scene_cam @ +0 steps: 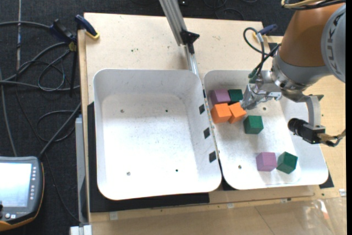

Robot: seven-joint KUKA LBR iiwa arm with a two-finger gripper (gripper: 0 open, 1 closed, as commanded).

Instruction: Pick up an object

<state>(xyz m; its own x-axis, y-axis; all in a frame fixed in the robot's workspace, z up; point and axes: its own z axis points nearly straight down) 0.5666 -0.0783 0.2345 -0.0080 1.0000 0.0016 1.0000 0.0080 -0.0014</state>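
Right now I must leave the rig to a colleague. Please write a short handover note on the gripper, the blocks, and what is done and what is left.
Gripper: low in the right bin, beside the orange blocks; no block seen between its fingers.
Blocks, all in the right bin: purple block and dark green block at the back, green block in the middle, purple block and green block near the front.
Done: nothing lifted yet.
Left: grasp one block and raise it.

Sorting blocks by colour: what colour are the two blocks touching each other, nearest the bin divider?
Orange blocks, seen in the camera view.
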